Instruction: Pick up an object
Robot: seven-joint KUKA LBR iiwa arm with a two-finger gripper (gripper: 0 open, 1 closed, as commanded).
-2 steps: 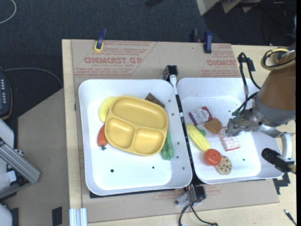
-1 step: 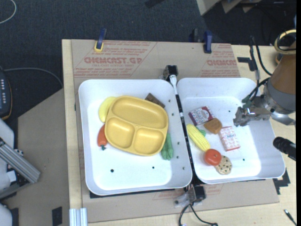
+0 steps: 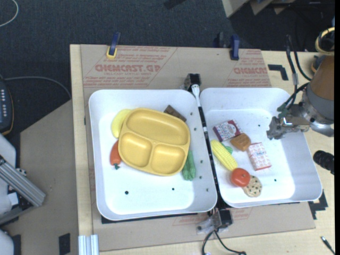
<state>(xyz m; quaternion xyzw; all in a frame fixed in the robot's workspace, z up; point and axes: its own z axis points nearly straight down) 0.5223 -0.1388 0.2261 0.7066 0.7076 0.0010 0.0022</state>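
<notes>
The right bin holds several small toy foods: a red-and-white packet, a brown piece, a yellow corn cob, a pink-and-white carton, a red tomato and a cookie. My gripper hangs over the right part of this bin, up and to the right of the carton and apart from every item. Nothing shows in its grasp.
The left bin carries a big yellow divided plate. Poking out from under the plate are a yellow piece, a red pepper, a green item and a brown item. Bare floor lies along the right bin's right side.
</notes>
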